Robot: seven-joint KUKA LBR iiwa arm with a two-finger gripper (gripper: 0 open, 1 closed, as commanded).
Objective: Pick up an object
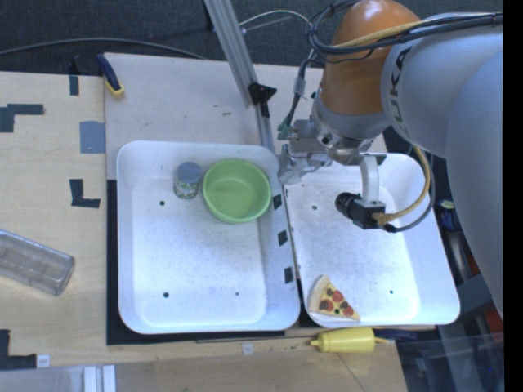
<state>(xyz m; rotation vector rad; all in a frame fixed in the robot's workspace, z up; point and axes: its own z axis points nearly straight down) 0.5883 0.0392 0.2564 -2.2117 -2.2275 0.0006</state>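
Note:
A green bowl [237, 190] sits upright at the back right of the left bin [147, 300]. A small grey-topped can [187, 180] stands just left of it, touching or nearly touching. A toy pizza slice [331, 299] lies at the front left corner of the right bin [409, 292]. My gripper [288, 170] hangs over the ridge between the two bins near their back edge, just right of the bowl's rim. Nothing is visibly held in it.
A yellow mustard bottle [347, 340] lies on the bench in front of the right bin. A clear plastic container [33, 261] lies at the far left. A slanted metal pole [237, 55] rises behind the bins. The big grey arm [441, 96] covers the right bin's back.

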